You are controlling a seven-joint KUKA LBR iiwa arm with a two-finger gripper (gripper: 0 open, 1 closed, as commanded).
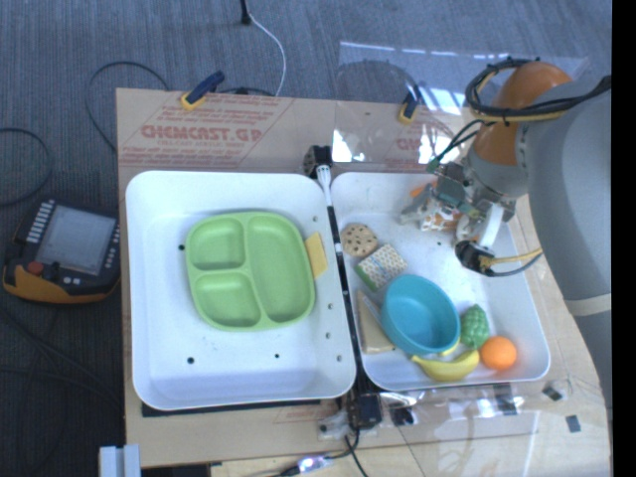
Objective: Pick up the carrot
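My gripper (433, 207) is low over the far part of the right bin (527, 296), below the orange band of the wrist. Right at its tip sits a small orange and pale shape (435, 222), which may be the carrot. It is mostly hidden by the gripper, and I cannot tell whether it is being held or just lies on the bin floor.
The right bin also holds a blue bowl (422, 313), a cookie (358, 237), a checkered cracker (383, 263), a banana (447, 367), broccoli (474, 323) and an orange (499, 353). The left bin (159, 346) holds a green divided plate (248, 269).
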